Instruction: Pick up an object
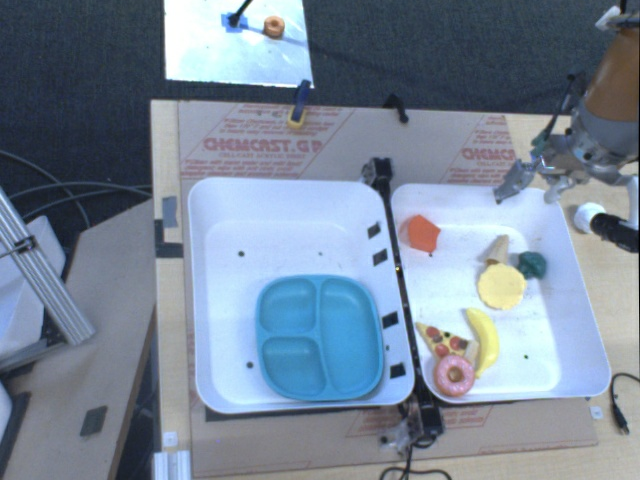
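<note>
1. A grey arm with an orange band reaches in over the far right corner of the desk (250,133), its end effector (530,176) hanging above the far rim of the right bin (575,368). Nothing can be seen in its grip; whether it is open or closed cannot be told from this angle.

2. The pick appears to be at its approach stage: no object has been lifted, and every candidate lies on the floor of the right bin.

3. Nearest the end effector is an orange block (421,233) near the bin's far left corner. Along the right side sit a yellow ice-cream cone toy (500,280) and, just beside it, a small teal piece (531,264).

4. At the bin's near edge a banana (486,339), a pizza slice (443,339) and a pink doughnut (455,375) crowd together, touching or nearly so.

5. The next move likely calls for choosing one target, centring above it and descending. The orange block, standing apart from the rest, looks the cleanest choice.

6. The clustered near-edge toys could foul a grasp, and the bin walls leave little room beside the doughnut.

7. The left bin (215,268) holds a blue divided plate (320,336), well apart from the arm. A black clip (378,171) sits at the far end of the join between the bins.
</note>
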